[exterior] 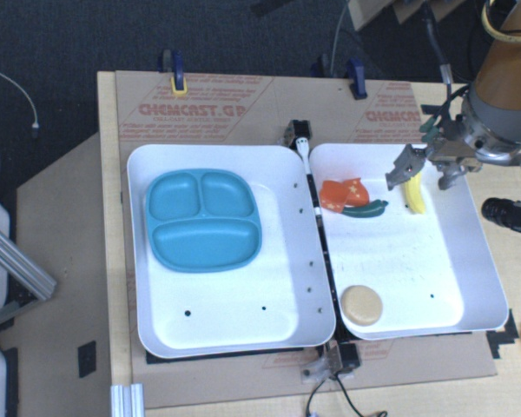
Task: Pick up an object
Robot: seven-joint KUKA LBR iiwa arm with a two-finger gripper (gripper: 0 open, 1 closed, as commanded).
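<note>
Grey arm, orange band above wrist, black cables, metal two-finger tool.

Grey arm with an orange band above the wrist enters from 3 o'clock, high in the view. Wrist angled down toward 9 o'clock. Two-finger metal hand hangs at the arm's end, its two grey fingers spread apart, tips pointing down and to 8 o'clock. Nothing sits between the fingers.
</note>
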